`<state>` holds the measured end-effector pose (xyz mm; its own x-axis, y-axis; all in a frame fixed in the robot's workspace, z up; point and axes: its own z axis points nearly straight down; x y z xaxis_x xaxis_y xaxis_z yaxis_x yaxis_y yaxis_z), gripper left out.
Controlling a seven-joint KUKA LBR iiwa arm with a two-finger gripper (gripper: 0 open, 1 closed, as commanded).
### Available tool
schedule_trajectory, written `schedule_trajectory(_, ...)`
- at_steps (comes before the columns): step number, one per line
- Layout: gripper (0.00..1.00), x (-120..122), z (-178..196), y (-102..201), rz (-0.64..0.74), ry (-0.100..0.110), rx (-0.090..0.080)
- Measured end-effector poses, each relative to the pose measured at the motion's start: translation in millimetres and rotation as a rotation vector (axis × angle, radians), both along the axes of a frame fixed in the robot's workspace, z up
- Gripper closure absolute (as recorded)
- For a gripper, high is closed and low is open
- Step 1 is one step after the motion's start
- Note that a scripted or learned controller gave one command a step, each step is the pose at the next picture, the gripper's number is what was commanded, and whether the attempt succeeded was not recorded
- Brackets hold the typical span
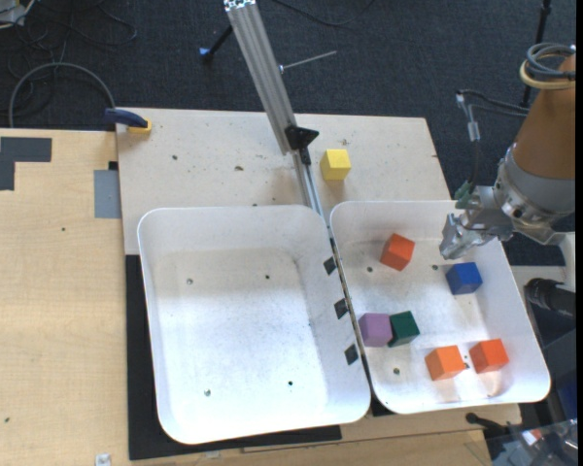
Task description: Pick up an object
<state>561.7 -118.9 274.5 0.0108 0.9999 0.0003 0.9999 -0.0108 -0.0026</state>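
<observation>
Near edge of right bin (525, 382): two orange cubes (446, 361), purple cube (375, 328), green cube (403, 327). Farther in, blue cube (463, 278) sits just beside the gripper (454, 244), at its 5 o'clock, nearest candidate. Red-orange cube (397, 251) at its 9 o'clock. Jaw state: cannot tell. Nothing visibly held.

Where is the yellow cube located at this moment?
The yellow cube sits outside both bins, on the wooden bench behind the right bin, just right of the slanted aluminium rail.
</observation>
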Motion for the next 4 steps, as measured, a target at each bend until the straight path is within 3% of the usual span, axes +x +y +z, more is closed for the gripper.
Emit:
schedule_trajectory(1, 1.00, 64.9, -2.7, 46.9, 0.015, -0.004, 0.000)
schedule_trajectory(2, 1.00, 105.8, -14.2, 88.2, 0.014, -0.003, 0.000)
schedule_trajectory(3, 1.00, 46.1, 153.5, 98.9, 0.012, -0.009, 0.000)
schedule_trajectory(4, 1.00, 68.8, 264.8, 102.1, 0.016, -0.009, -0.001)
